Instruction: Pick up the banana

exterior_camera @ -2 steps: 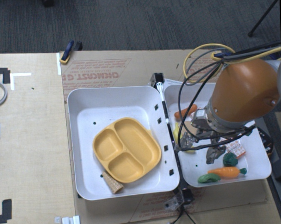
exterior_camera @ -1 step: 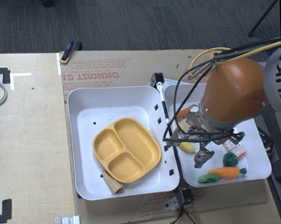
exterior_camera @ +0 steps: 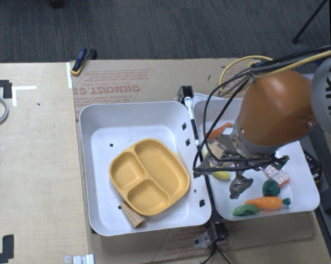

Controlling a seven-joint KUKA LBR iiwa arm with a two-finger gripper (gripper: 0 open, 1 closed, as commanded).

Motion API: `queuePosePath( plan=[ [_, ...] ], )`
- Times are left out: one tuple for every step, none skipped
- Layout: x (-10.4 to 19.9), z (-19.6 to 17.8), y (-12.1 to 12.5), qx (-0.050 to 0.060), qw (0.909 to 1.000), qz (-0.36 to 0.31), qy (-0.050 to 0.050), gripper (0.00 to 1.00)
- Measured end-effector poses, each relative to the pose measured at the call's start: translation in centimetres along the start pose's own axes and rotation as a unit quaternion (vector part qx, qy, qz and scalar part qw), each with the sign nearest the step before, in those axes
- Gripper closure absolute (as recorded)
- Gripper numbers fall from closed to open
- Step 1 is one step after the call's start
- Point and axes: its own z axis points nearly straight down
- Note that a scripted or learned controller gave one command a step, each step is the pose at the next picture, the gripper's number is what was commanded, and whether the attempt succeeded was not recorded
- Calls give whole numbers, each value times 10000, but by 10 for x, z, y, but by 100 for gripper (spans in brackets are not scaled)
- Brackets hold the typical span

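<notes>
Arm over the right bin, banana half hidden beneath it.

I count two white bins side by side: the left bin (exterior_camera: 96,175) holds one yellow three-compartment tray (exterior_camera: 149,176) and one tan waffle cone (exterior_camera: 132,215) lying at the tray's lower edge. In the right bin (exterior_camera: 305,202) I see one banana (exterior_camera: 221,175), a small yellow piece showing just under the wrist near the bin's left wall. Also there: one carrot (exterior_camera: 266,203), one green piece (exterior_camera: 245,210) touching it, one dark green item (exterior_camera: 272,187), one red-and-white packet (exterior_camera: 281,176). The gripper (exterior_camera: 239,187) hangs just right of the banana; I cannot tell how it stands.
</notes>
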Motion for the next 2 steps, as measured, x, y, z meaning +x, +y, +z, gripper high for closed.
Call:
queuePosePath(
  plan=[
    [3,0,2,-1,9999,165,0,0],
    [-21,0,0,2,9997,-235,-7,0]
  ],
)
